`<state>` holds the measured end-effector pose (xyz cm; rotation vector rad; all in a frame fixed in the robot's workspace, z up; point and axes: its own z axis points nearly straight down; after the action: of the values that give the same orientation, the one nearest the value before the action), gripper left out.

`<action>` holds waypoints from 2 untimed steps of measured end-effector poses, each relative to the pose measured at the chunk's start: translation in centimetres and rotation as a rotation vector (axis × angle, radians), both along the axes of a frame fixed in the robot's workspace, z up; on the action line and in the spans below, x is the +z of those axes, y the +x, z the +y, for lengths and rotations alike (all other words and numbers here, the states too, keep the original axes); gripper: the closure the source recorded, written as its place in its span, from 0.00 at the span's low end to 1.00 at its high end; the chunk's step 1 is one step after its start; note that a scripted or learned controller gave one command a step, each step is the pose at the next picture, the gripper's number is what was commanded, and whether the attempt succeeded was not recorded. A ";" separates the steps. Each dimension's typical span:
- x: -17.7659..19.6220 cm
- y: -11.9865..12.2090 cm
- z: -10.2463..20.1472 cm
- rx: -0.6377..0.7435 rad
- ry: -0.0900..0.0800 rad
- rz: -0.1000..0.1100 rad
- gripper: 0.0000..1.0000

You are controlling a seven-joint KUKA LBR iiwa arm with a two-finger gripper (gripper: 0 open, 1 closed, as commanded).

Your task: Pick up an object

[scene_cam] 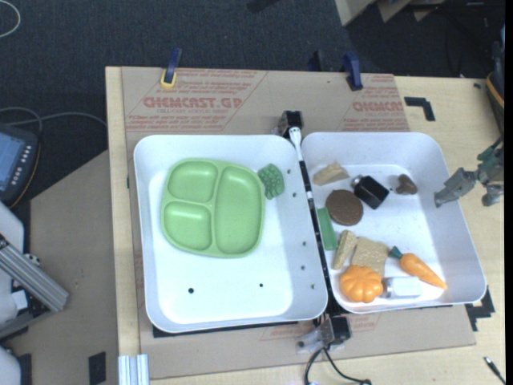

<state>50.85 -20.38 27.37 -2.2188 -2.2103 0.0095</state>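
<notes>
Camera view, inventory. Gripper sat at the right rim of the right bin; its fingers looked spread w/ nothing between them. Right bin contents: carrot, orange pumpkin, brown round disc, small black block, bread slice. Left bin: green divided plate, w/ broccoli touching its upper right edge.
</notes>
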 end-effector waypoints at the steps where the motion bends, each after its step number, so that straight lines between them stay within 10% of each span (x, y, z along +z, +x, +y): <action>1: 0.6 0.2 0.1 0.004 -0.003 -0.012 0.00; 2: -4.1 0.4 -0.7 0.003 0.000 -0.006 0.00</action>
<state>51.29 -21.13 23.26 -2.2188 -2.2170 0.0032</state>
